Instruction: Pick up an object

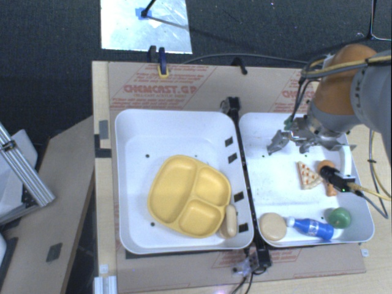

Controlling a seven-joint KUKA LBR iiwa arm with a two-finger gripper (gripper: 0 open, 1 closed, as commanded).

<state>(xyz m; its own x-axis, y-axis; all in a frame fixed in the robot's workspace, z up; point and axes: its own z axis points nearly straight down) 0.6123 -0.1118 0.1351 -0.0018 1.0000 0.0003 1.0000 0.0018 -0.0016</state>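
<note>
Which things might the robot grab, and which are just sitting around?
For the job:
gripper
pizza slice
blue bottle
green ball
round tan piece
orange thing, partly hidden

Just lying about:
yellow tray
small beige piece beside it
clamp
silver sheet

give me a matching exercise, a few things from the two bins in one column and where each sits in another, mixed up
Things:
1. yellow tray
2. pizza slice
3. blue bottle
4. green ball

Places:
A. right bin, near its middle, just below the hand
B. right bin, bottom right corner
C. left bin, towards the front
D. right bin, along the front wall, between a tan disc and the ball

Pairs: 1-C, 2-A, 3-D, 4-B
</note>
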